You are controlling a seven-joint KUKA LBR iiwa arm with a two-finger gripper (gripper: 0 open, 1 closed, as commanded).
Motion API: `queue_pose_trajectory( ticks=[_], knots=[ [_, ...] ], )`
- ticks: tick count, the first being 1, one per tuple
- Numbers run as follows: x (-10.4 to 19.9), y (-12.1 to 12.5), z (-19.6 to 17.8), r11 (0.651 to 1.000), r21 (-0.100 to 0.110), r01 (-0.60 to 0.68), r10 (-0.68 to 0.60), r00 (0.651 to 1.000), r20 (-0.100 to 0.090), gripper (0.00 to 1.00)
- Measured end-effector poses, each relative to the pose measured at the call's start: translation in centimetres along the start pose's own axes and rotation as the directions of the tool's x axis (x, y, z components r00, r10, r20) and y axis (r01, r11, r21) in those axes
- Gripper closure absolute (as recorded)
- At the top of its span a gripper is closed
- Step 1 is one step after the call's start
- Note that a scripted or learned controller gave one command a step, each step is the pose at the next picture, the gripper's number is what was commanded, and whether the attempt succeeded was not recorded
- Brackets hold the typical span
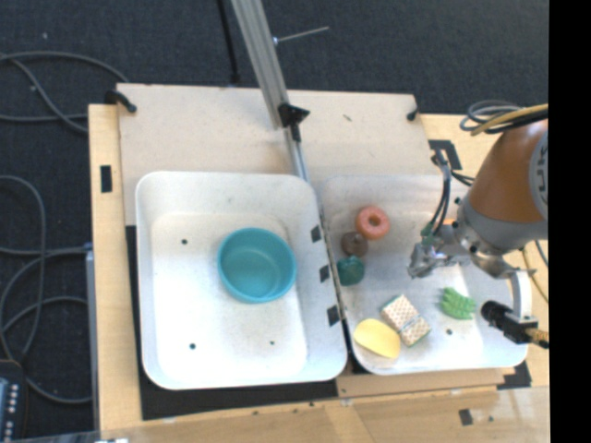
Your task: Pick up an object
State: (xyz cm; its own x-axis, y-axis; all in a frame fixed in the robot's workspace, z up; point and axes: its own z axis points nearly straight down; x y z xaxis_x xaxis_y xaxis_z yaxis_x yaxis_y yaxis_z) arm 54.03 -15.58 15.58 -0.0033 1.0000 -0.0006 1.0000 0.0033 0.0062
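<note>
A: Why does the grey arm with the orange band hang over the right-hand shallow white bin [369,192] and not the left-hand shallow white bin [166,210]?

B: I judge it is because nearly all the small things lie there. The left one has just a round teal plastic bowl [256,264], well apart from the metal two-finger gripper [427,258]

A: Taking the gripper as the landmark, what lies around it?

B: Up and to its left sits a salmon-pink ring-shaped piece [372,221]; left of the gripper, by the bin's wall, a small dark brown round lump [354,243] with a small dark teal block [350,269] just below it. Below the gripper lies a tan speckled block [406,318], touching a pale yellow rounded piece [377,338]. Below and right of the gripper is a bright green ridged thing [456,303]

A: Which is the one to be picked?

B: The task names none. The gripper is over bare floor, between the pink ring and the green thing; the tan block is my guess

A: Which way does it lie?

B: Flat, its long axis slanting from upper left to lower right. The green thing slants much the same way

A: Has the gripper hold of anything?

B: Nothing shows between its fingers; how wide they stand I cannot tell
</note>
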Motion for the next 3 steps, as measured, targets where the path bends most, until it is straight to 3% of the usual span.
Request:
queue_pose_trajectory(
  ticks=[2,3],
  knots=[
    [0.2,0.6,-11.8,1.0,-0.002,0.002,-0.002,1.0,0.001,1.0],
    [4.3,2.1,-10.9,1.0,0.004,0.002,-0.002,1.0,0.001,1.0]
  ],
)
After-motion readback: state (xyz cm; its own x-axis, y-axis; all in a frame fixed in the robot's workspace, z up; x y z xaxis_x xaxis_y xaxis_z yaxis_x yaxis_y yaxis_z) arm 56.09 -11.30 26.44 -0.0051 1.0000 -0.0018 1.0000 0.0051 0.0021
